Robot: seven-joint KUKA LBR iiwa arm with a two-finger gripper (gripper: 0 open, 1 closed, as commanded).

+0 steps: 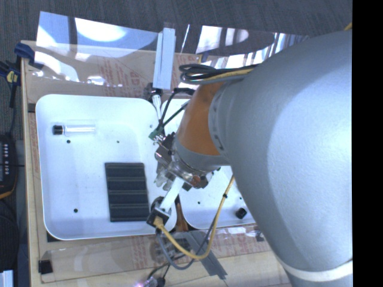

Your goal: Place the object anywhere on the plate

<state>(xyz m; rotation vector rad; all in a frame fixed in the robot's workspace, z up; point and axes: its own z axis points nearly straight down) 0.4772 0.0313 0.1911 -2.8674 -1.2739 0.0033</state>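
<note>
Gripper (164, 173) sits over the right rim of the left white bin (45, 178), just beside the black ribbed rectangular plate (127, 191). Cannot tell how far open it is. Clear plastic tube with black cap (75, 129) lies on the same bin's floor, well apart from the plate.

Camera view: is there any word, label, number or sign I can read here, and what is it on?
Nothing reads clearly.
Red print on the bench board behind the left bin: too blurred to read.
Red print on the bench's front strip: too blurred to read.
Black ribbed slab: no marking seen.
</note>
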